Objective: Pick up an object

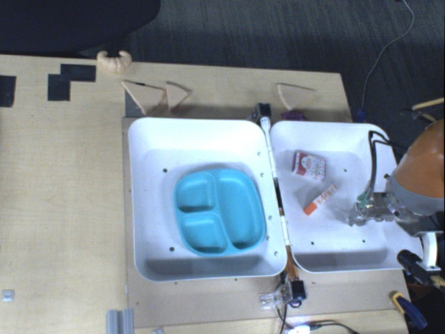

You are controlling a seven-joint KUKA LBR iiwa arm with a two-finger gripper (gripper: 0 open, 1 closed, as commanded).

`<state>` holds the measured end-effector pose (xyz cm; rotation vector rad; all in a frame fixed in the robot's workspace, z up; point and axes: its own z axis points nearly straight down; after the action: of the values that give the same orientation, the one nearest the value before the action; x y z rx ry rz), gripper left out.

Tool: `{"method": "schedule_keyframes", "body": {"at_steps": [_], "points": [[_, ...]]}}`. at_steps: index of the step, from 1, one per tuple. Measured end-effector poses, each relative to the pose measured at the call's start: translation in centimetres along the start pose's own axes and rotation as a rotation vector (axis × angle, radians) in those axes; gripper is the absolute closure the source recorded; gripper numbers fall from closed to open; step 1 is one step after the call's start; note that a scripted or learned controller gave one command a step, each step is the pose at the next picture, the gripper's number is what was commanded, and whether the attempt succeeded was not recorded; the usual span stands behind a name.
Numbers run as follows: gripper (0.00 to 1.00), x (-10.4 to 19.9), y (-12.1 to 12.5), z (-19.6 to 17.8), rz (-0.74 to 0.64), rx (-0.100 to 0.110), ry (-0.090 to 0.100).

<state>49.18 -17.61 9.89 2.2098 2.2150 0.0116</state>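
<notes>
In the right bin [334, 256] lie two small objects. A red and white packet [308, 165] rests toward the back of the bin. A white tube with an orange end [320, 199] lies at a slant near the middle. My gripper [361, 213] hangs low over the bin's right side, a short way right of the tube and touching neither object. The grey arm with its orange band [423, 167] comes in from the right and hides the bin's right wall.
The left bin [149, 179] holds a blue divided plate [219, 211]. A black cable [374, 160] runs along the right bin's rim by the arm. The wooden bench [62, 207] stretches to the left, with clips and wires at the front edge [288, 296].
</notes>
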Motion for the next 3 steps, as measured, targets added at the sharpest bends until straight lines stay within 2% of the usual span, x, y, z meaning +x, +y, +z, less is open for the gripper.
{"method": "schedule_keyframes", "body": {"at_steps": [1, 2, 3], "points": [[1.00, -3.1, 7.9, 1.3, -0.003, 0.003, 0.000], [0.00, -2.9, 7.8, 1.4, -0.004, 0.008, 0.004], [0.00, 1.5, 0.2, 1.2, 0.000, 0.006, 0.003]]}}
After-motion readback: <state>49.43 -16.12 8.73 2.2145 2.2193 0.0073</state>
